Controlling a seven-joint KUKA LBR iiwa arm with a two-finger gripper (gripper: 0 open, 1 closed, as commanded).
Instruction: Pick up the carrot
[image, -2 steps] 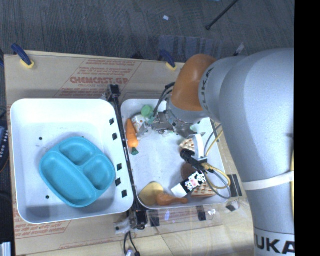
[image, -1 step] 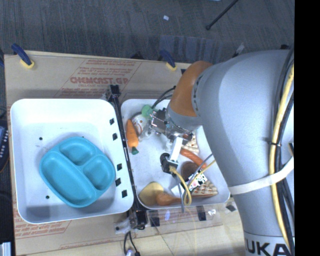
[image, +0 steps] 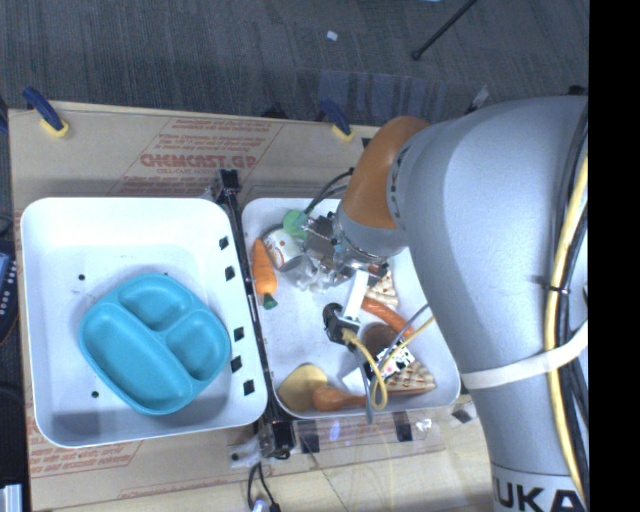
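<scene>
The carrot (image: 262, 268) is a small orange piece with a green stub at its near end. It lies in the right bin (image: 300, 340), close against that bin's left wall. My gripper (image: 312, 258) hangs over the far part of the right bin, just right of the carrot and apart from it. The wrist and its orange band (image: 375, 190) cover most of the gripper. A silvery round thing (image: 279, 250) sits between the gripper and the carrot.
The left bin (image: 60, 250) holds a blue divided plate (image: 155, 340). In the right bin lie a green item (image: 295, 221) at the far side, a reddish sausage (image: 385, 310), a waffle-like wedge (image: 412, 377) and a tan spoon-shaped piece (image: 306, 385) near the front wall.
</scene>
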